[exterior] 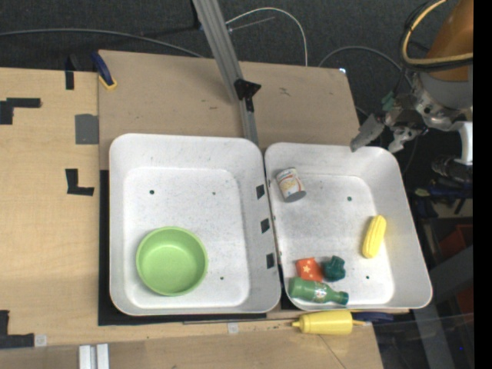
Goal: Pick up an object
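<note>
While my gripper (382,131) hangs at the far right corner of the right bin (406,206), above the rim, I cannot tell how its jaws stand. Candidate objects lie apart inside: a small can (290,184), a yellow corn cob (373,236), and a green bottle (317,290) clustered against the near wall, harder to reach.
</note>
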`<state>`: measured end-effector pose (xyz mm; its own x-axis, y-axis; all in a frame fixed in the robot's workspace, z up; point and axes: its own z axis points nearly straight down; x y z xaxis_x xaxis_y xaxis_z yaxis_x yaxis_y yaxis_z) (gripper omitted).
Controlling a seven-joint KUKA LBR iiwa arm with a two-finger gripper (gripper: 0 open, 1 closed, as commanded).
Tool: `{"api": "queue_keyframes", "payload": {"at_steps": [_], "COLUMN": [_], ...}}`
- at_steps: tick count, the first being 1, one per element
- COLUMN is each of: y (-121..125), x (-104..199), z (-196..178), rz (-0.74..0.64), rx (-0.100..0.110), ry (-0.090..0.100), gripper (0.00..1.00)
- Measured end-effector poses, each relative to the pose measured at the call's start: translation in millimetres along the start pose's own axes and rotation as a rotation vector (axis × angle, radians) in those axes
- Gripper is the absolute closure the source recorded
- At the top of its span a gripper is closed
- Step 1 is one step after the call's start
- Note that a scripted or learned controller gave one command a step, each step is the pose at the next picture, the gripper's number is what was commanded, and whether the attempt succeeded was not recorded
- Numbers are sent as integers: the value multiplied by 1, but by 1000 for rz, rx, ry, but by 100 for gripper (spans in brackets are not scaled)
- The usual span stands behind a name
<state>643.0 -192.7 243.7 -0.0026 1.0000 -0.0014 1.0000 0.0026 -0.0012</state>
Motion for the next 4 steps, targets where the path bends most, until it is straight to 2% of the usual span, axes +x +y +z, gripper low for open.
{"api": "queue_keyframes", "payload": {"at_steps": [1,3,4], "y": [0,15,15], "x": [0,4,5], "z": [0,116,158], "rz": [0,0,-1], "rx": [0,6,2], "ry": [0,1,-1], "gripper": [0,0,0]}}
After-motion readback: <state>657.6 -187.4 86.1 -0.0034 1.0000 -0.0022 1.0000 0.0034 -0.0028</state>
